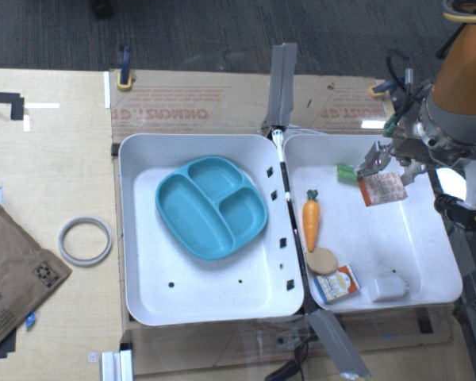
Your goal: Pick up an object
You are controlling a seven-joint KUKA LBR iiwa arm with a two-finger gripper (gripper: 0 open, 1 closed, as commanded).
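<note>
Gripper [378, 163] over packet [383, 188], carrot [310, 222] nr

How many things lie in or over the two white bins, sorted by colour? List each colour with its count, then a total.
Blue: 1, the divided plate
Orange: 1, the toy carrot
Green: 1, the small block
Tan: 1, the round cookie
Red-and-white: 2, the packet and the small carton
Total: 6

The robot's arm [460, 78] comes in from the right side, up near the top. It has a big orange band, and grey under that at the wrist. The gripper [378, 163] hangs low and points down and to the left, with a flat packet [382, 187] between its fingers.
</note>
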